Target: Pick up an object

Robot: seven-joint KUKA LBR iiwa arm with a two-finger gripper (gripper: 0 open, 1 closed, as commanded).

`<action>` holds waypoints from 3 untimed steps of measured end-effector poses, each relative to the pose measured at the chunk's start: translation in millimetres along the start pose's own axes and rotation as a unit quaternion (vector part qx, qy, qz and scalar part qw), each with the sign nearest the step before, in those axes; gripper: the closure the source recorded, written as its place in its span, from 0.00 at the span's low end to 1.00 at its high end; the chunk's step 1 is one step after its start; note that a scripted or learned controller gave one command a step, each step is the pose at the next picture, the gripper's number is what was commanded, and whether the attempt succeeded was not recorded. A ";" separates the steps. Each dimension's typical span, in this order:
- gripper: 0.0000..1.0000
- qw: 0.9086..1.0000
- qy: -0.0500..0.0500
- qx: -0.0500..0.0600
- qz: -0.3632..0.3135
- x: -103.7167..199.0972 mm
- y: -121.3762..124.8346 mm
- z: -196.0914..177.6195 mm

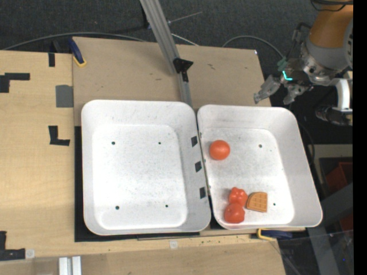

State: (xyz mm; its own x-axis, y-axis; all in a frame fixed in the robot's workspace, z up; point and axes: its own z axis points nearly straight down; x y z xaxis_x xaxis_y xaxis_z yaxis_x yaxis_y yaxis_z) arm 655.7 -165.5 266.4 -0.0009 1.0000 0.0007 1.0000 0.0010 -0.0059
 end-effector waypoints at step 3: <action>0.00 1.000 0.000 0.001 0.000 2.1 -12.4 99.0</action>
State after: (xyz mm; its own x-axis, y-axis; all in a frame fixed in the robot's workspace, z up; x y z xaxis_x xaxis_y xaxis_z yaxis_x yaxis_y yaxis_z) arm 642.7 -163.4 167.5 -0.0010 1.0000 0.0003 1.0000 0.0010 -0.0073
